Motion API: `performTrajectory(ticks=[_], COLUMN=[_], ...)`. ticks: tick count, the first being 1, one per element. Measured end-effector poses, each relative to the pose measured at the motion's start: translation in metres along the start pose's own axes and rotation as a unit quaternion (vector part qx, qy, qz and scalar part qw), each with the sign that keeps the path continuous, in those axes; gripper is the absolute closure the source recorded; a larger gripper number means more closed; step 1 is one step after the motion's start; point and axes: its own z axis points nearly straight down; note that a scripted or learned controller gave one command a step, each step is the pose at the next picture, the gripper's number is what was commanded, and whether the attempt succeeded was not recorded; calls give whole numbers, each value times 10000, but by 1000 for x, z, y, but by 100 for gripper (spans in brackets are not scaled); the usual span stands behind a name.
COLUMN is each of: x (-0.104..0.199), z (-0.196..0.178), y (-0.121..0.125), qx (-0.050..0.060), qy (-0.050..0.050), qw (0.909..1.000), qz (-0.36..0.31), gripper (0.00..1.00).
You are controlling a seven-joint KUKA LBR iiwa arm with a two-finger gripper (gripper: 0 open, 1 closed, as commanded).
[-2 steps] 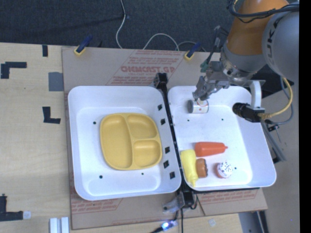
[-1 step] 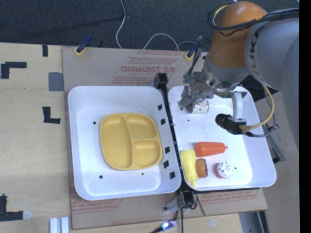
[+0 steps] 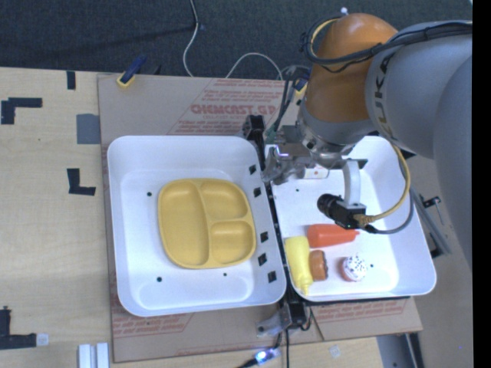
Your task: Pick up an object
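Grey arm with orange band [image 3: 349,48] leaning in over the right shallow white bin [image 3: 410,282], wrist hardware low near the divider between the two bins

Fingers [image 3: 278,167] buried in dark wrist clutter near the right bin's upper left corner; open or shut cannot tell from this angle, nothing seen held

Candidate objects bunched at the right bin's near side:
- orange carrot-shaped toy [image 3: 332,235], lying flat, tip toward the arm's black cable fitting [image 3: 337,208]
- yellow banana-shaped toy [image 3: 297,261], lying along the left wall of the bin
- small orange-brown round toy [image 3: 317,264], touching or just beside the banana
- small white speckled ball-like piece with a red base [image 3: 354,267], apart from the others

Left shallow white bin [image 3: 126,205] with a yellow plastic divided plate [image 3: 205,222] lying flat in the middle

Risks, as judged:
- Fingers well apart from every object; descent here likely to close on bare bin floor
- Banana hugging the wall: one finger liable to strike the rim or divider clips
- Banana and round toy so close that a grasp may catch both or nudge one away
- Carrot tapered and smooth, likely to squirt out
- Looping yellow cable [image 3: 399,205] hanging over the bin, could drag across the carrot
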Motion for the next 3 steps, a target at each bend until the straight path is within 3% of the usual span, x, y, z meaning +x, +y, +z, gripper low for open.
performTrajectory(ticks=[2,3], x=[68,66], z=[23,22], y=[-59,-57], qx=[14,-1], qy=[-10,-12], qw=[10000,10000], qz=[8,17], gripper=[100,0])
